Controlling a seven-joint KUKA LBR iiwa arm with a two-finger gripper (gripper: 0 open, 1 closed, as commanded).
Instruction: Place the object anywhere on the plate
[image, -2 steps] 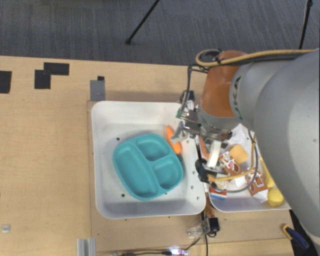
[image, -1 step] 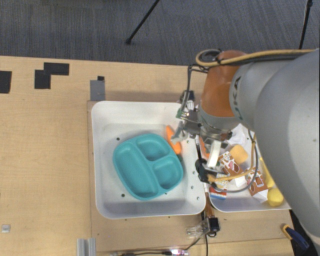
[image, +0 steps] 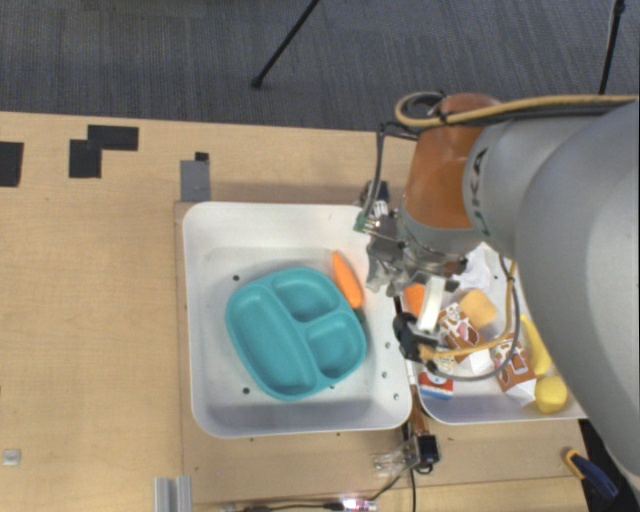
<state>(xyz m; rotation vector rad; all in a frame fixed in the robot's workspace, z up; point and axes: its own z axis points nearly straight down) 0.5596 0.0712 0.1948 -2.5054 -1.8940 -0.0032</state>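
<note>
The grey arm's two-finger gripper (image: 392, 276) hangs over the right wall of the left shallow white bin (image: 200, 330), and how wide it's open, I can't tell. Just left of it, the small orange carrot-shaped toy (image: 347, 280) lies in that bin, right against the upper right rim of the teal three-compartment plastic plate (image: 295, 335).

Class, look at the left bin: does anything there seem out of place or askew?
Yes. The carrot lies beside the upper right rim of the teal divided plate, not in any compartment; whether it touches the rim is unclear. The plate also sits skewed to the walls of the left bin.
</note>
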